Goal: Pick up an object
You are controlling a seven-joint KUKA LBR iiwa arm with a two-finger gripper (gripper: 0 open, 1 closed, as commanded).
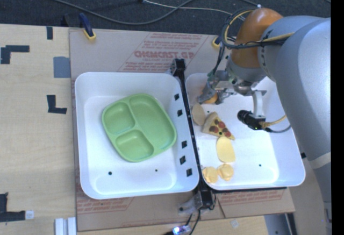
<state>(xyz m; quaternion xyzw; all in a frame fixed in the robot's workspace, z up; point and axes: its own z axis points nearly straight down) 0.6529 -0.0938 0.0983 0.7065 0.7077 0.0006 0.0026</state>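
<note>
Yellow toy food (219, 173) at right bin's near edge, fingers (210, 94) blurred, grip state unclear

**Arm and gripper: pose**

The grey arm (301, 62) enters from the right and bends down toward the far left. The orange band (252, 35) sits above the wrist. The gripper (210, 91) points downward at the far end of its reach.

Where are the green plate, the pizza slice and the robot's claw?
green divided plate (138, 127), camera view, on its middle ridge.
pizza slice (216, 126), camera view, on its topped face.
gripper (210, 94), camera view, at its fingertips.
</note>
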